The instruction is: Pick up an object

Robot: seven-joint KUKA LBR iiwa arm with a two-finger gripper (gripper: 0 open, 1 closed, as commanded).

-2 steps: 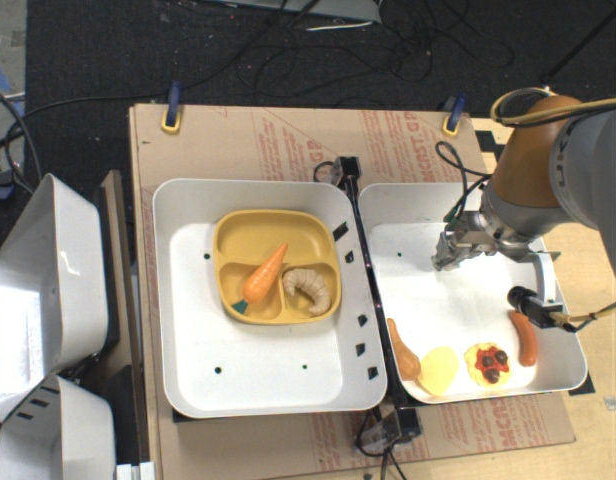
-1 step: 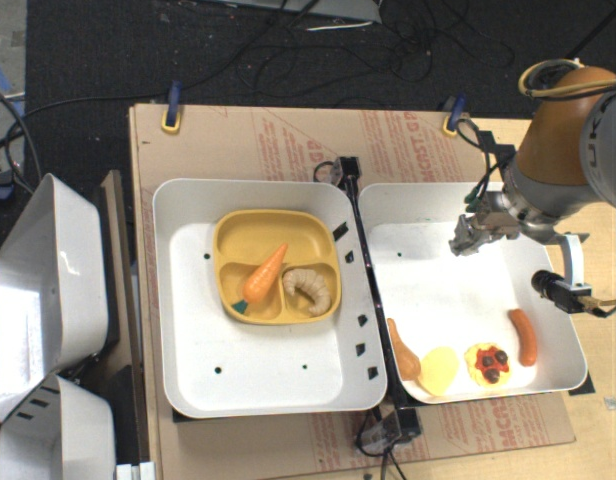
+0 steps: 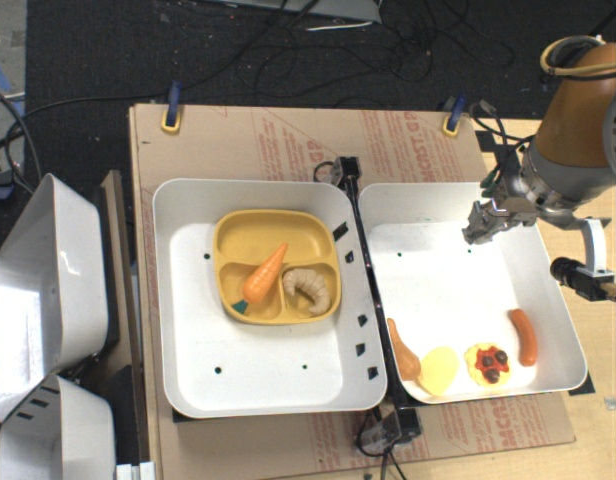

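Brown board counter (image 3: 288,138) with red print, two yellow clamps (image 3: 171,120) at its back edge, on a dark floor with black cables (image 3: 238,43). Two white bins: left bin (image 3: 188,368) holds a yellow divided plate (image 3: 278,266) with a carrot (image 3: 265,273) and a shrimp (image 3: 308,288). Right bin (image 3: 458,288) has a sausage (image 3: 526,336), a drumstick (image 3: 403,350), a yellow round piece (image 3: 439,368) and a small pizza (image 3: 488,363) along its front edge. Hand (image 3: 485,223) hovers over the right bin's back corner, well apart from the food; cannot tell if it's apart or together.
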